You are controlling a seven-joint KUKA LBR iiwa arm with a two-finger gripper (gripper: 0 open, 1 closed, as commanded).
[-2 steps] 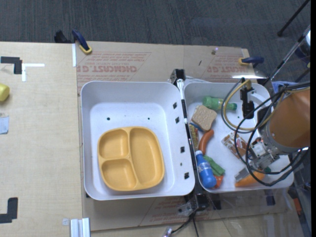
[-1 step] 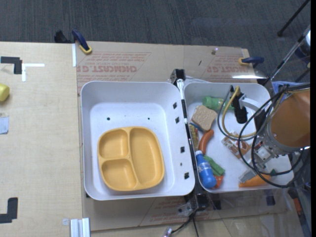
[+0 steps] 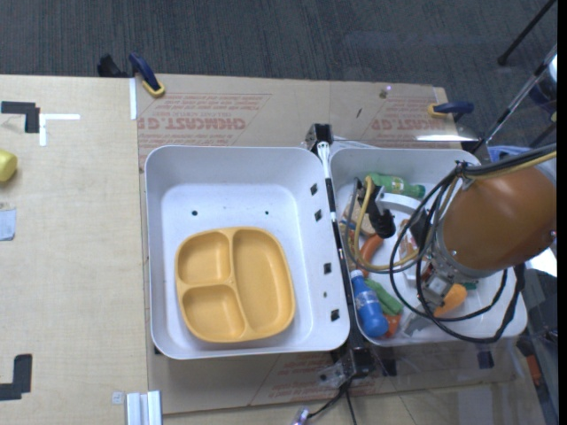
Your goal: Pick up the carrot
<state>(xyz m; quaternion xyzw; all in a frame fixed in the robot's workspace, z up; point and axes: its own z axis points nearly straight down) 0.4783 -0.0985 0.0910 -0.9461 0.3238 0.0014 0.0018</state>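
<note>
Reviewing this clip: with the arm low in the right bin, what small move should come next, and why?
Probably a short, slow lift straight up. The gripper sits low in the right bin, and an orange piece, likely the carrot, shows right beside it. Cables hide the grasp, so a small lift would show whether it comes along.

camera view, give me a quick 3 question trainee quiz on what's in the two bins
1. True or false: the yellow divided plate lies in the left bin.
2. Which bin is the arm reaching over: A) left, B) right?
3. Fill in: the bottle near the right bin's front-left corner is ____ in colour.

Key: 1 true; 2 B; 3 blue
</note>
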